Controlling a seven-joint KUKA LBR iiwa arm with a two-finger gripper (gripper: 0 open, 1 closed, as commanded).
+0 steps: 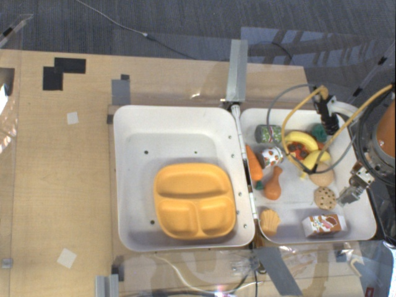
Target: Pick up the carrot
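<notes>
A single fixed camera looked down at a slant from above the bench (55, 184), far enough back to take in both white bins whole. The left bin (133, 166) sat mid-frame and the right bin (365, 224) near the right edge, with grey carpet (185, 11) across the far side.

Yellow tray (195, 208) in L bin (133, 166), banana (301, 142), cookie (324, 197), milk carton (323, 225)

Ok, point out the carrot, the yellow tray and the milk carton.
carrot (253, 164): camera view, middle of its orange body.
yellow tray (193, 198): camera view, central divider ridge.
milk carton (323, 225): camera view, its printed front face.
</notes>
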